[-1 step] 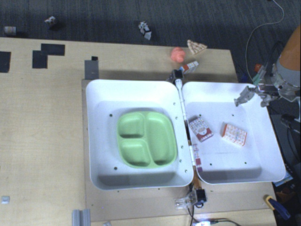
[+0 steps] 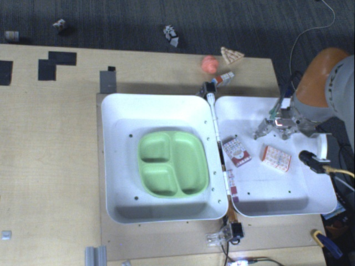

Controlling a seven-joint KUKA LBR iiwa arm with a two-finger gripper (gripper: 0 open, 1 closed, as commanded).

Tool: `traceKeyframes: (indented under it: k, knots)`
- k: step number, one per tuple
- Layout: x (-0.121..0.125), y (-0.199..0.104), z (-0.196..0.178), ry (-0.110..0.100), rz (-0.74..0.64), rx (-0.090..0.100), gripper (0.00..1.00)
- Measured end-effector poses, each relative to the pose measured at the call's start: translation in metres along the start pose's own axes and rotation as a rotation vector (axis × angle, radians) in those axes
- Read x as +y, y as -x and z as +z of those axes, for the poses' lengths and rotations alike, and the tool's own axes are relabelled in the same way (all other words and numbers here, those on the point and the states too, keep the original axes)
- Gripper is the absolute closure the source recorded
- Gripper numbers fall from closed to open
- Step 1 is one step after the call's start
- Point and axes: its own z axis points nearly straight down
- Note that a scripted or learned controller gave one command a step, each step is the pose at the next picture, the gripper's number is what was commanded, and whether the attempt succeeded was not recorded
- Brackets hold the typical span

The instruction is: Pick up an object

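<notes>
So we've got the desk (image 2: 50, 165) with two white bins sitting side by side. The left bin (image 2: 113, 148) has a green divided plate (image 2: 172, 162) lying flat in the middle of it, three compartments facing up. The right bin (image 2: 316, 201) is where the action is.

The arm (image 2: 327, 87) comes in over the right edge of the desk, orange band on top, and the gripper (image 2: 275, 126) hangs over the back part of the right bin, toward its far wall. As far as we can make out, the fingers are spread apart with nothing between them, and the tips sit just above or at the bin floor; hard to say if they touch it.

Two small things lie on the floor of the right bin. A little red and white packet (image 2: 236, 151) sits near the bin's left wall, tilted a bit. A pink checkered packet (image 2: 276, 158) lies near the middle, just in front of the gripper and apart from it. Neither one is being held.

Past the bins, near the far edge of the desk, we see a pink ball (image 2: 209, 64) and right beside it a tan wedge-shaped thing (image 2: 232, 55). A small tube-like item (image 2: 222, 80) lies at the back corner between the two bins.
</notes>
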Motion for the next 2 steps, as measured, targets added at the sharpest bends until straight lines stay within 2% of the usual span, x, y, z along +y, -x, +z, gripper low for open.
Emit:
traceKeyframes:
  k: [1, 2]
  knots:
    - [-0.067, -0.074, -0.002, 0.005, 0.007, -0.004, 0.0]
    - [-0.065, -0.076, -0.013, 0.01, 0.004, -0.003, 1.0]
